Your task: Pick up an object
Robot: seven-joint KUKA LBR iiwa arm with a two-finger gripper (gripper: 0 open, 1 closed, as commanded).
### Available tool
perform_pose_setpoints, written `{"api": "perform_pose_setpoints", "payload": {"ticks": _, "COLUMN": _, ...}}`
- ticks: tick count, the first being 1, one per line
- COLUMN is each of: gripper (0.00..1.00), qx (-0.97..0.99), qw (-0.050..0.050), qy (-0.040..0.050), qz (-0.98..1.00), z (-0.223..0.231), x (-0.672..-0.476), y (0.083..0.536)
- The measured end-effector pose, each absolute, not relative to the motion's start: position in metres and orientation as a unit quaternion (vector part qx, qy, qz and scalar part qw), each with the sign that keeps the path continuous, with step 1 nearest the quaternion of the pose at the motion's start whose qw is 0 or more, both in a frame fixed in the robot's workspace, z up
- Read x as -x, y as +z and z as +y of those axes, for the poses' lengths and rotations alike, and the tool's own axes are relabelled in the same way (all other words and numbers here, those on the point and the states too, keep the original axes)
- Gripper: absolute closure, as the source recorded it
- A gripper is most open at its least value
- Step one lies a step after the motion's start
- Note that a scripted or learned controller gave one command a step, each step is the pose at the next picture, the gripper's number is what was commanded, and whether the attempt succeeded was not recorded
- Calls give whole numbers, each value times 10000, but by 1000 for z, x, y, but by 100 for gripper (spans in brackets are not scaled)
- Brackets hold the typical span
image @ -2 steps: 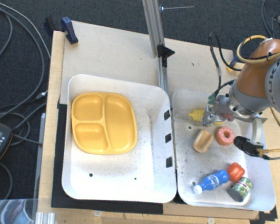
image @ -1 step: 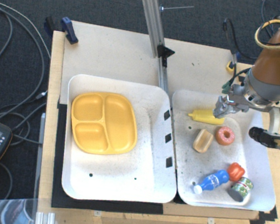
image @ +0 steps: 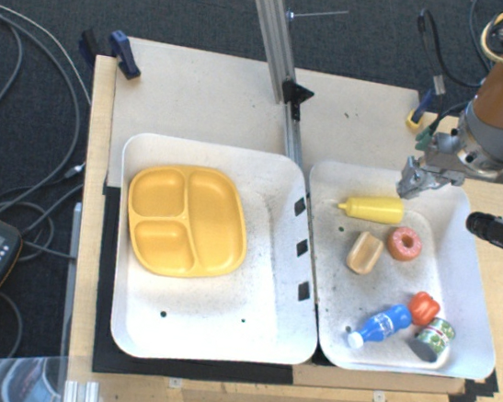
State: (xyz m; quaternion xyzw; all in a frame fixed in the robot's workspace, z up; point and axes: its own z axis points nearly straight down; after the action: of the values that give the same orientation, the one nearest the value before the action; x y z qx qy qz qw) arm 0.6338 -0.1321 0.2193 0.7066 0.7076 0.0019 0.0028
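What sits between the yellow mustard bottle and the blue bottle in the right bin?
In the camera view, the tan bread roll lies between the mustard bottle and the blue bottle.

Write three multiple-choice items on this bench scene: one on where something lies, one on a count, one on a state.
1. Where does the yellow divided plate lie?
A. In the left bin
B. In the right bin
C. On the bare bench

2. How many compartments does the plate have?
A. Two
B. Three
C. Five

3. How does the yellow mustard bottle rest?
A. Upright
B. On its side
C. Held between fingers

Answers: 1 A, the plate sits on the left bin's floor. 2 B, two upper sections and one lower. 3 B, it lies flat with its nozzle pointing left, just below the gripper.
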Motion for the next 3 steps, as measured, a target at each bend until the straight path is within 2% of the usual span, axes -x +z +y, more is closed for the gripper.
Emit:
{"api": "perform_pose_setpoints", "payload": {"ticks": 1, "gripper": 100, "qx": -7049, "qw": -8, "qy": 11, "qz": 7093, "z": -79, "x": -631, "y": 227}}
{"api": "perform_pose_setpoints", "payload": {"ticks": 3, "gripper": 100, "qx": -7043, "qw": -2, "qy": 20, "qz": 7099, "z": 31, "x": -646, "y": 242}}
